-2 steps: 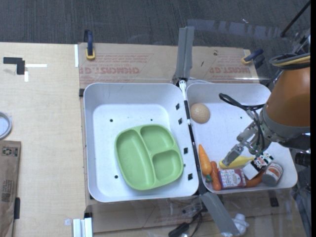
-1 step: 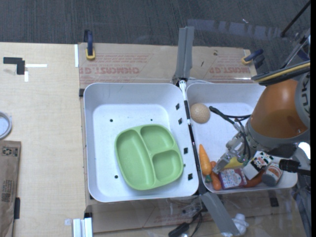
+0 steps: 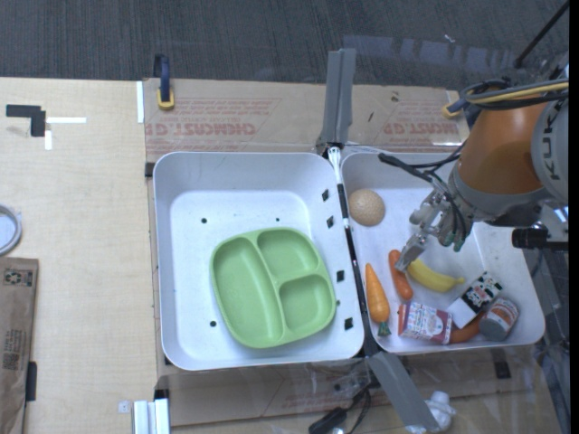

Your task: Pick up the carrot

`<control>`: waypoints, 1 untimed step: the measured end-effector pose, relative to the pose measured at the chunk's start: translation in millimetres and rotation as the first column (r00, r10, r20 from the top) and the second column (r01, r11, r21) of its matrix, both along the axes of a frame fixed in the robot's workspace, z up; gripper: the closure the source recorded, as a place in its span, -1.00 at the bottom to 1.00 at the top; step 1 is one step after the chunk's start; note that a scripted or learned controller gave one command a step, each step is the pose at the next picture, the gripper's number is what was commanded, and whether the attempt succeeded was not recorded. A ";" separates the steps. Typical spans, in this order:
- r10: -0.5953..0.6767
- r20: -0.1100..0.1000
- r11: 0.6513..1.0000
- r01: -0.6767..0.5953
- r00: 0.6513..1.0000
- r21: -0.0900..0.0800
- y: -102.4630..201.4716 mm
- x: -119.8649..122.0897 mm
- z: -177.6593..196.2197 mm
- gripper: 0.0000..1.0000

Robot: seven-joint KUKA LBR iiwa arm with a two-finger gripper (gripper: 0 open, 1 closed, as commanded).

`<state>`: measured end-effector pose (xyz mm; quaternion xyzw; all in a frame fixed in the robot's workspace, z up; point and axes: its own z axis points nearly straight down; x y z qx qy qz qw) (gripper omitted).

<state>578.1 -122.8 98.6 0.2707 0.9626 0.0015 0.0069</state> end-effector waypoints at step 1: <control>-0.004 0.004 1.000 0.004 1.000 -0.001 -0.7 0.9 10.1 1.00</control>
